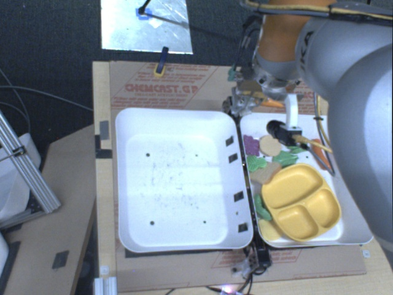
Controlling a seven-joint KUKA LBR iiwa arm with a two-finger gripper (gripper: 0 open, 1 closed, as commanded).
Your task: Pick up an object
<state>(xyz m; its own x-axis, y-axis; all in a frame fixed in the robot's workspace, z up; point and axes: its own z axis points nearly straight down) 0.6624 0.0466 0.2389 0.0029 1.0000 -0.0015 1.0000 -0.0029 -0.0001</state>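
Objects for picking lie crowded in the right-hand shallow white plastic bin (pixel 350 229), and judging by how they sit, none has been lifted yet. Biggest among them is a yellow divided plastic tray (pixel 301 203), lying tilted across the near part of that bin. Just beyond the yellow tray's far-left corner sit a tan flat piece (pixel 265 174), a round beige disc (pixel 269 145), a small purple piece (pixel 250 144) and some green leaf-shaped bits (pixel 284 159); another green piece (pixel 263 208) peeks from under the tray's left edge, and an orange stick-like item (pixel 320 153) lies past the tray's far-right side. A black cylindrical thing (pixel 277 131) hangs or rests just beyond the beige disc; whether it belongs to the arm or the pile I cannot tell. The tool (pixel 244 103) sits far beyond the yellow tray, over the far end of the divider between the two bins, and whether it is spread or pressed together cannot be made out here; nothing is seen pinched in it. The left-hand white bin (pixel 178 180), well to the left of the tray, rests on the cardboard-covered counter (pixel 159 85). So the whole pick seems left to do: choosing a piece, descending, closing and lifting.
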